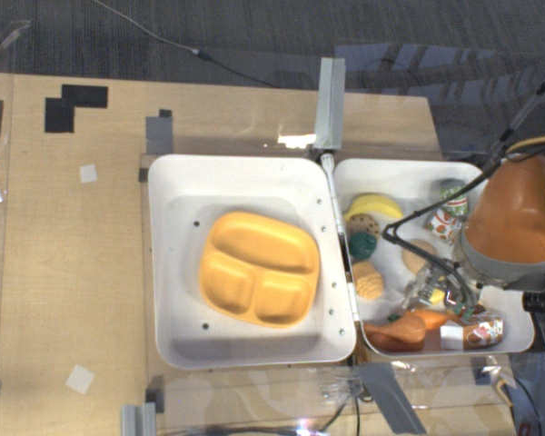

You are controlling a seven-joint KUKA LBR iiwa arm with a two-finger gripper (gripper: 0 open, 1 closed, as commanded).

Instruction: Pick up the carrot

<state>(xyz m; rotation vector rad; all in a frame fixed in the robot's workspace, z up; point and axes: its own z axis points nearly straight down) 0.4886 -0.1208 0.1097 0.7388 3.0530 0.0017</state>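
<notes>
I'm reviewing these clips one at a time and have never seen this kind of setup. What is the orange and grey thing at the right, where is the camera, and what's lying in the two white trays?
The single camera looks down at a slant on a wooden bench. The orange and grey shape is a robot arm reaching in from the right. Its gripper hangs low in the right bin, just above an orange carrot; whether it grips anything is unclear. The left bin holds a yellow divided plate. The right bin also holds small toy foods: a yellow piece, a dark green one, a tan one, a reddish-brown piece and a small bottle.
</notes>
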